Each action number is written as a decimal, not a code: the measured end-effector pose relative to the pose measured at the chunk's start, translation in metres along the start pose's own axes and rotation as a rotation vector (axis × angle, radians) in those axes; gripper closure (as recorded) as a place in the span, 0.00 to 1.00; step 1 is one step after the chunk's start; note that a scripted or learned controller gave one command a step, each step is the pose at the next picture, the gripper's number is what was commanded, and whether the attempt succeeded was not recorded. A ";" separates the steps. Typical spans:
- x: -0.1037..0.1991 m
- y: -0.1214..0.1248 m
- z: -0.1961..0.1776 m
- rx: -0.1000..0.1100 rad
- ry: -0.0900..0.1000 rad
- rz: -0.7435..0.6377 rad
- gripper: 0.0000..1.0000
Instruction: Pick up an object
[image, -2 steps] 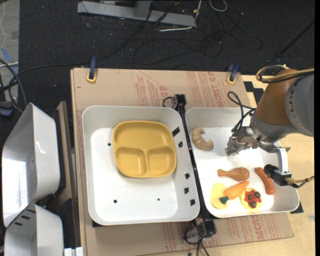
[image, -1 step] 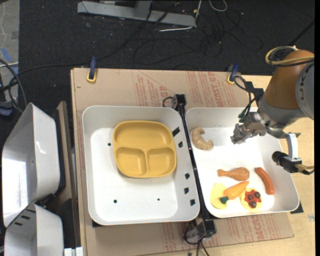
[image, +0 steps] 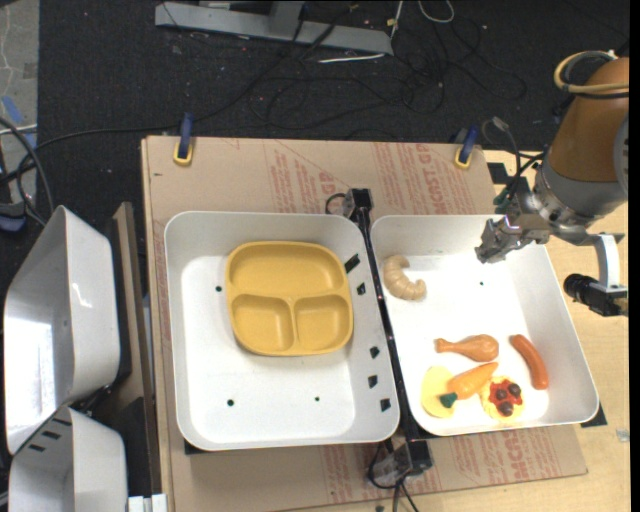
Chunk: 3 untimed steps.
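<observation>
Over on the left, the left bin (image: 190, 400) holds a yellow divided plate (image: 290, 297), lying flat toward the back half, well apart from anything the arm is after. Crossing the black divider strip (image: 380, 330) between the two bins, we reach the right bin (image: 570, 340), and that's where the pickable things are. A pale croissant-shaped toy (image: 403, 279) lies alone near the back-left, just beside the divider, with bare floor around it, so it looks the easiest target. Toward the front sits a tight cluster: a chicken drumstick (image: 468, 346), a carrot (image: 470, 381) lying over a yellow disc (image: 433, 390), a small red and yellow piece (image: 503, 396), and a sausage (image: 530, 360) angled near the right wall. Those crowd each other, so a grab there risks nudging neighbours. Finally the gripper (image: 497, 240) hovers at the bin's back-right corner, near the rim, nothing between its fingers; whether they stand open or closed, I cannot tell. Nothing blocks its path to the croissant.
</observation>
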<state>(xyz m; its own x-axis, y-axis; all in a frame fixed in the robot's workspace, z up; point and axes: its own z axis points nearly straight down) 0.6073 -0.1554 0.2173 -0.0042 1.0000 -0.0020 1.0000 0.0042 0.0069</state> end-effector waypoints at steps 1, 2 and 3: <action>0.000 0.001 -0.010 0.004 0.001 0.001 1.00; 0.063 -0.002 -0.016 0.007 0.003 -0.004 1.00; 0.117 -0.017 -0.022 0.008 0.004 -0.004 1.00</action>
<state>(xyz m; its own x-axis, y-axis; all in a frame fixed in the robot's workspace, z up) 0.5896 -0.0381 0.2391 -0.0079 1.0000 0.0018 1.0000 0.0079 -0.0013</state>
